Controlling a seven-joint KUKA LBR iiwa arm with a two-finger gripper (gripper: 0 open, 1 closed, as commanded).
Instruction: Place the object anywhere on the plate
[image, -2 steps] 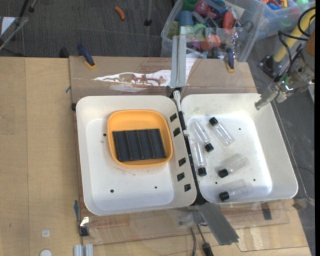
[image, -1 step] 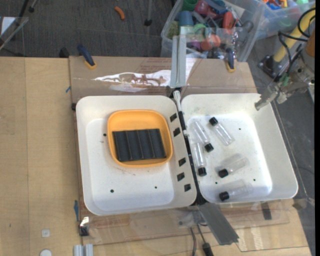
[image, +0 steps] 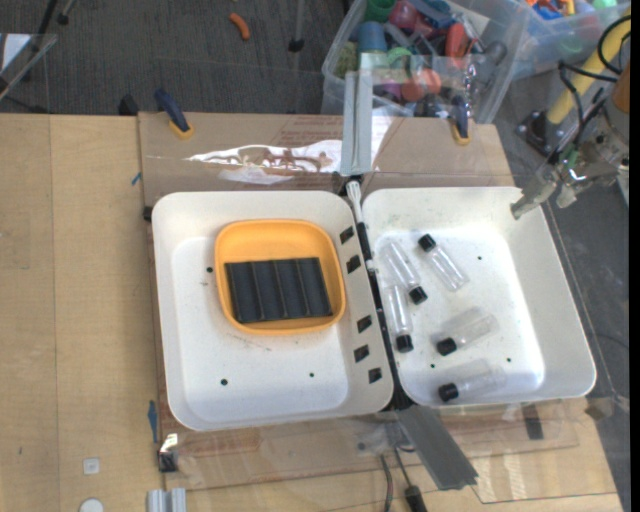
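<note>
An orange plate (image: 278, 238) lies in the left white bin (image: 190, 380) and carries a dark ridged rack (image: 278, 290) in its middle. Several clear vials with black caps lie scattered in the right bin (image: 560, 340); one vial (image: 443, 262) is near the back and another (image: 468, 326) is toward the front. My gripper (image: 548, 188) shows as a grey piece at the far right corner of the right bin, above its rim and well away from the vials and the plate. Nothing is seen held in it.
A row of black tabs (image: 360, 300) runs along the divider between the bins. Behind the bins stand a clear box of colourful items (image: 430, 45) and a metal post (image: 352, 120). Cables hang at the upper right (image: 590, 80).
</note>
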